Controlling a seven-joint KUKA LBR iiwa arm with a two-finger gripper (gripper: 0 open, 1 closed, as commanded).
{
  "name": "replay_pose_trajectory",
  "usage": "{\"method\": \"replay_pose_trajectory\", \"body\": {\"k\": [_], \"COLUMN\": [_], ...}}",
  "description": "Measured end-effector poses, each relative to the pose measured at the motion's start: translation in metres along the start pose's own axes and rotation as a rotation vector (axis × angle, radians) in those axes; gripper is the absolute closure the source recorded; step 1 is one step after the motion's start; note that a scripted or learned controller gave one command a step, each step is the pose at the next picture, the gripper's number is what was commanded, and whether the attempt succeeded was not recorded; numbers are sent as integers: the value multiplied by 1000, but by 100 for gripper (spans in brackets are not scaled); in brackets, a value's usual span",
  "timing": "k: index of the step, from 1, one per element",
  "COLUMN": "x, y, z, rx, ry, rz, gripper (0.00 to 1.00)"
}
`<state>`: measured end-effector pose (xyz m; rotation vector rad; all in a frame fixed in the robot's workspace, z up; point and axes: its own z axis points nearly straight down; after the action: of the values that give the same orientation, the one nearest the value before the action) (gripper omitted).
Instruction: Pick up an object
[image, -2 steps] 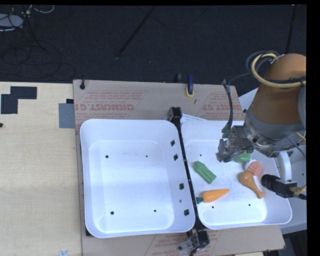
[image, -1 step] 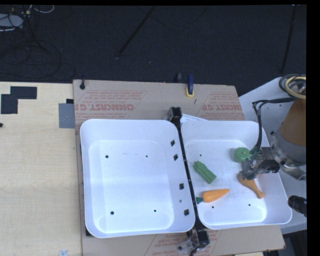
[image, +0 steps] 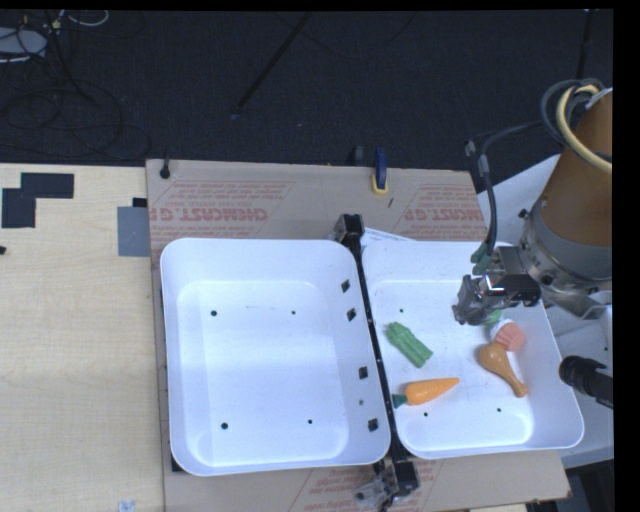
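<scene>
Orange carrot (image: 431, 390) lying nearest the front rim in the right bin (image: 560, 440).
Beside it a green block (image: 409, 343) is resting toward the divider, and a tan pear-like toy (image: 502, 367) is lying just right, touching a pink piece (image: 510, 336). Above these the gripper (image: 480, 305) is hovering over the right bin, its finger spread impossible to tell; the left bin (image: 180, 300) is sitting alongside on the surface (image: 70, 350).
</scene>
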<state>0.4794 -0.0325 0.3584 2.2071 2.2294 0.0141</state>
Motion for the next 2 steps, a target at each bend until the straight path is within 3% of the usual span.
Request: {"method": "replay_pose_trajectory", "body": {"k": [1, 2], "x": [-62, 9], "y": [-6, -4], "z": [38, 55], "rx": [16, 15], "ry": [-5, -1], "rz": [16, 3], "gripper": [100, 100]}}
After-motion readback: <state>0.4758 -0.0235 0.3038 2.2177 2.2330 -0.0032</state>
